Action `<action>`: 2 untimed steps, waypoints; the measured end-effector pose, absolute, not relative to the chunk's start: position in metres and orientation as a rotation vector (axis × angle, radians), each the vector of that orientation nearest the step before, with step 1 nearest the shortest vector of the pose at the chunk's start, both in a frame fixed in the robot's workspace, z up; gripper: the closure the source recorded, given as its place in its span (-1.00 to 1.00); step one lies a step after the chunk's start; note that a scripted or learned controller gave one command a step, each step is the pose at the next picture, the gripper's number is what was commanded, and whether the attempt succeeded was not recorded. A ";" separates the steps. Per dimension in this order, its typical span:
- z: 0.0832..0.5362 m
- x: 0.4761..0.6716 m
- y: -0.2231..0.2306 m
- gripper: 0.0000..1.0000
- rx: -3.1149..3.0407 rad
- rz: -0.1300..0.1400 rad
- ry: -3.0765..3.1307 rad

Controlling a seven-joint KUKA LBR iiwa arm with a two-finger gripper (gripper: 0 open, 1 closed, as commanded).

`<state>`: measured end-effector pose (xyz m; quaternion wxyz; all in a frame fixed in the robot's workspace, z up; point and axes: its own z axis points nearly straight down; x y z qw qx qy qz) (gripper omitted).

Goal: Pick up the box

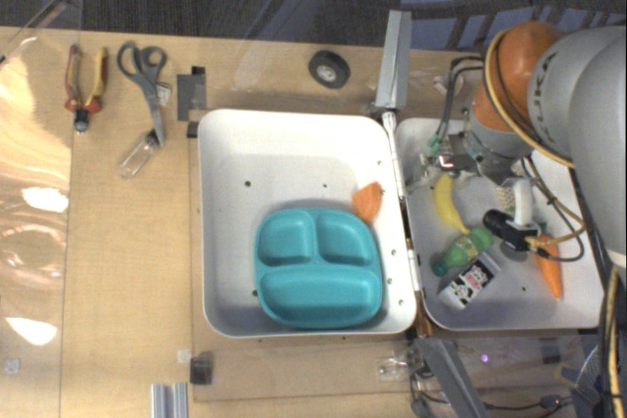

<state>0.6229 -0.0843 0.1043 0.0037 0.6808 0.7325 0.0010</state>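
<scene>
Hovering over the right bin's (576,304) far end, tool (443,160): open or closed, cannot tell. Box (468,281) lies near-left in that bin, beside green bottle (462,252), ungrasped; whole pickup left.

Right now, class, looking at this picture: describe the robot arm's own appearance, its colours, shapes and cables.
The arm is a thick, rounded, smooth housing in pale grey. An orange band, dome-shaped from above, sits above the wrist. Thin dark cables loop beside the wrist. No markings can be made out.
</scene>
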 end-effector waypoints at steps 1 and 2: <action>0.168 0.601 -0.106 -1.00 1.855 0.008 2.525; 0.189 0.623 -0.161 -1.00 1.823 0.004 2.550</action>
